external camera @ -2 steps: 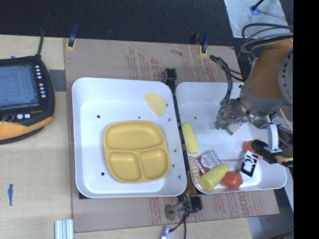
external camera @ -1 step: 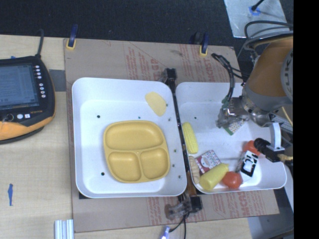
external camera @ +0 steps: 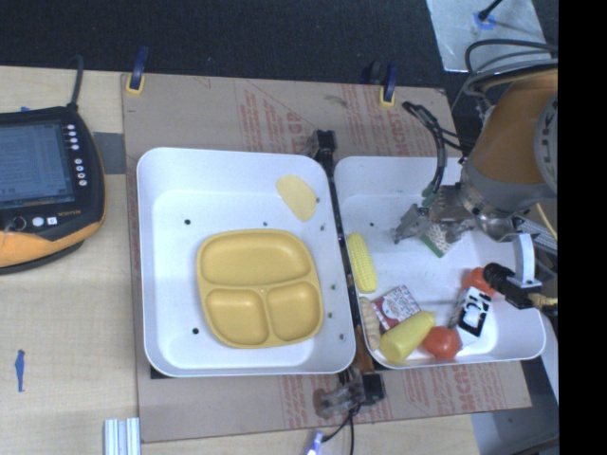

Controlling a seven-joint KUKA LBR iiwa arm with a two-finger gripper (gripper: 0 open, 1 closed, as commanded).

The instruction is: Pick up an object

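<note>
White plastic bins sit side by side on the table; the right bin [external camera: 379, 173] holds a corn cob [external camera: 360, 262], a yellow pepper [external camera: 406, 336] and a tomato [external camera: 441, 343]. Its end effector [external camera: 422, 224] hangs low over this bin's middle, grip state impossible to tell. A yellow divided tray [external camera: 260, 286] lies in the left bin [external camera: 161, 254]

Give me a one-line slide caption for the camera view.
KUKA arm's tool low in the right bin near corn; yellow divided tray in the left bin.
</note>
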